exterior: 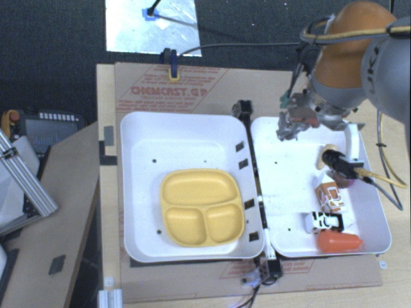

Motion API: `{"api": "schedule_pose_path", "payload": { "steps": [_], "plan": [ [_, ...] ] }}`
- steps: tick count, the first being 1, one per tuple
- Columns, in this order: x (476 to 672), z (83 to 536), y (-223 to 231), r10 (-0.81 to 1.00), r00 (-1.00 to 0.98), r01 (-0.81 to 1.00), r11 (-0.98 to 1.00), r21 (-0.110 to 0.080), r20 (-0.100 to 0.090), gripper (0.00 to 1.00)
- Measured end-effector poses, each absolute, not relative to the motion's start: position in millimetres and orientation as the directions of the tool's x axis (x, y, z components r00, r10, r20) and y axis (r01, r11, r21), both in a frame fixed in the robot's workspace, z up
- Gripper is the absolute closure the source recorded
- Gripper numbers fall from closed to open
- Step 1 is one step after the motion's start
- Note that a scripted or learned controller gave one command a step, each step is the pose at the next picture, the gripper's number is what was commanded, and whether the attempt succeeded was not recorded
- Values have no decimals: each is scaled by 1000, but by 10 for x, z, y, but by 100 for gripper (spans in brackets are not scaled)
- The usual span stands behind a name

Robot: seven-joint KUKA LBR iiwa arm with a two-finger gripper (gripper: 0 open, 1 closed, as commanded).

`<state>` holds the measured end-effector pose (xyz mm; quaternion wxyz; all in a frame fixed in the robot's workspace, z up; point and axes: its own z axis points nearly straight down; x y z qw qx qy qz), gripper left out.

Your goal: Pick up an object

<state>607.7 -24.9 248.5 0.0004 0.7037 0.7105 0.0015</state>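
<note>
At the near right corner of the right bin [282, 197] lies an orange-red thing [338, 240], on its side, close to the near rim. Just behind it, touching or nearly so, sits a small black-and-white packet [327, 221]. Behind that lies an orange-and-white carton [331, 197], tilted a little. These three form a short row along the bin's right side.

The left bin [141, 146] holds a yellow divided plate [201, 206], flat on the floor of its near half, with one long compartment on the far side and two smaller ones nearer.

Farther back, the pincer [287, 128] hangs over the far left part of the right bin, near the strip between the bins and well apart from the row of things. Whether it is spread or pressed together I cannot tell. The grey arm [385, 76] with its orange band comes in from the right.

Beyond the bins, a cardboard sheet [192, 88] with red print lies on the bench [106, 172], with a blue clamp [171, 58] at its far edge
</note>
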Motion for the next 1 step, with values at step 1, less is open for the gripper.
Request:
{"api": "schedule_pose_path", "payload": {
  "steps": [1],
  "plan": [
    [6084,2523,300,1000,-10,1000,10,2,1,100]
  ]
}}
